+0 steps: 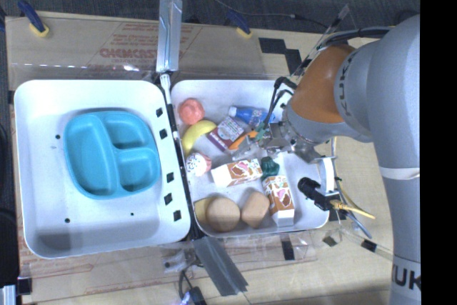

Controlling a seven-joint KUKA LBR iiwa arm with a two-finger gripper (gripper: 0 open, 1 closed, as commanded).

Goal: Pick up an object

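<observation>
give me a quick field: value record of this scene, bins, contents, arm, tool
left bin: holds a blue divided tray
right bin: crowded with small items
right bin items: yellow banana, orange-pink ball, white ball with markings, two tan rounded items at the near edge, carton lying flat, small carton, blue-capped bottle
arm: grey with orange band, reaching in from the right over the right bin
tool: low among the items near the bin's middle; grip state cannot be told
</observation>
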